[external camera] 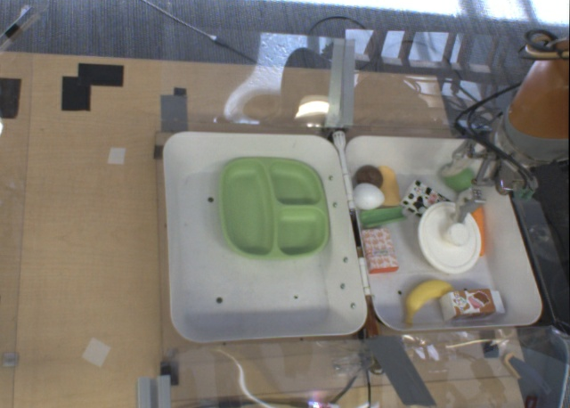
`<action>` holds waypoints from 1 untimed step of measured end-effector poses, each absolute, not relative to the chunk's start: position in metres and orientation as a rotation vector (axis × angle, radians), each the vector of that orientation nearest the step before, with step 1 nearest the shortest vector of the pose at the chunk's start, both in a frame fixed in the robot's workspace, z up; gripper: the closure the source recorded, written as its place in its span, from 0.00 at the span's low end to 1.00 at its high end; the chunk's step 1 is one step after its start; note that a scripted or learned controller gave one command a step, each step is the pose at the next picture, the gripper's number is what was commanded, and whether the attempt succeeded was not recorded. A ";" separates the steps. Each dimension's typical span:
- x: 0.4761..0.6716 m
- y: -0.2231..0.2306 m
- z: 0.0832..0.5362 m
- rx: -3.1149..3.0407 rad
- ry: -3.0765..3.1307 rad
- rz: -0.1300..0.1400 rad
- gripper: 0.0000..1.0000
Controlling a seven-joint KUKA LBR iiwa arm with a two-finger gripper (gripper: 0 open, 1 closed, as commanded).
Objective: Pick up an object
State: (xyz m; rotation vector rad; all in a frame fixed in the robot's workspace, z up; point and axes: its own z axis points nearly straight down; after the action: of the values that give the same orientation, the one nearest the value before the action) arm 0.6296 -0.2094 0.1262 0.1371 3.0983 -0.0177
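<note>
My gripper (467,205) hangs in the right bin (527,295), at its far right, just above the upper edge of a white plate (441,250). A small green item (459,180) lies right behind the gripper and an orange carrot-like piece (480,224) beside it. Also in this bin are a cow-patterned block (419,199), a white egg (368,195), a brown ball (366,175), a green cucumber (381,216), a pink box (380,250), a banana (425,297) and a brown milk carton (469,304). Nothing is visibly held.
The left bin (183,255) bears a green divided tray (272,206). A metal divider (352,219) separates the two bins. The arm with its orange band (539,99) and black cables (481,117) comes in over the right bin's far right corner.
</note>
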 end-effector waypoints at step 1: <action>0.631 -0.213 0.116 0.250 3.088 -0.018 0.00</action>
State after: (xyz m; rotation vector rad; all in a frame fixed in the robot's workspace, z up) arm 0.6313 -0.2126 0.1163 0.2503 3.0879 -0.0181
